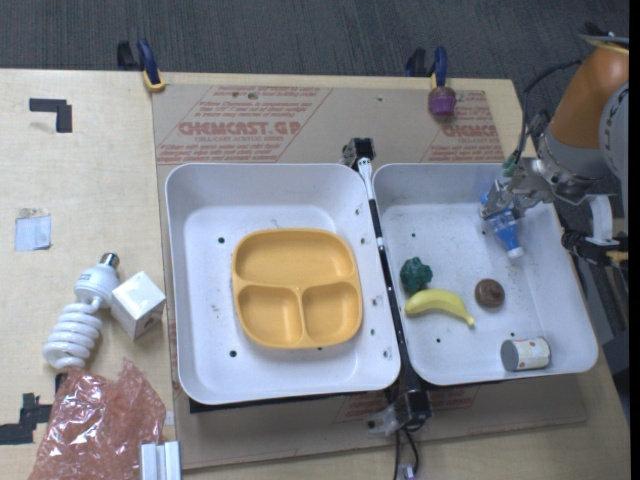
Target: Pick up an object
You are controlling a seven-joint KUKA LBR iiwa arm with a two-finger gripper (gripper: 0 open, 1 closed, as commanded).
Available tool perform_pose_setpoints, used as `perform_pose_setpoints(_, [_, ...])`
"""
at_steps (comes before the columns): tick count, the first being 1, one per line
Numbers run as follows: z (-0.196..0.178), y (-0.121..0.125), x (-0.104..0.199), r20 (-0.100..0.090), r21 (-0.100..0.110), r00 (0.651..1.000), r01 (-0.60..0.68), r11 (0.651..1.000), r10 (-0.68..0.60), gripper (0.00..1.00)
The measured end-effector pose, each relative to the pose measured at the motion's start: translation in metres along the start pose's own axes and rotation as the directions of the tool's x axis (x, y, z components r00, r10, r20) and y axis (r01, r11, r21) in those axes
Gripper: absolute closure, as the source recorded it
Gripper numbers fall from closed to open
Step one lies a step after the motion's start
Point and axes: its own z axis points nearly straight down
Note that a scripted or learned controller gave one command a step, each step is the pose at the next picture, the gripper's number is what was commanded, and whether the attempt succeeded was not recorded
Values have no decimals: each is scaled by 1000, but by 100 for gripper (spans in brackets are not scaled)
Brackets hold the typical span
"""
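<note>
- There, in the right bin (560, 298), lay the things to pick from: a banana (438, 305) near the middle, with a green lump (416, 273) touching its far left end.
- A brown ball (489, 292) sat just right of the banana, apart from it.
- A short grey cylinder (525, 353) lay on its side in the near right corner.
- The gripper (505, 230) hung over the far right part of that bin, well apart from the banana; whether its jaws stood wide or narrow I cannot tell, for blue and white parts blurred together there.
- The left bin (190, 268) held a yellow tray (297, 288) with three compartments.
- On the bench left of the bins lay a spiral bulb (82, 313), a white cube (138, 304) touching it, and crumpled pink plastic (95, 428) nearer.
- A purple thing (442, 99) sat at the far edge, beyond the right bin.
</note>
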Motion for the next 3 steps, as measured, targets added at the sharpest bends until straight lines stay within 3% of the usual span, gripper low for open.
perform_pose_setpoints(1, [-89,-47,43,0,1,1000,-6,1000,6,100])
perform_pose_setpoints(2, [-130,-63,98,0,0,1000,-7,1000,7,100])
perform_pose_setpoints(3, [-139,-86,174,0,2,1000,-8,1000,8,100])
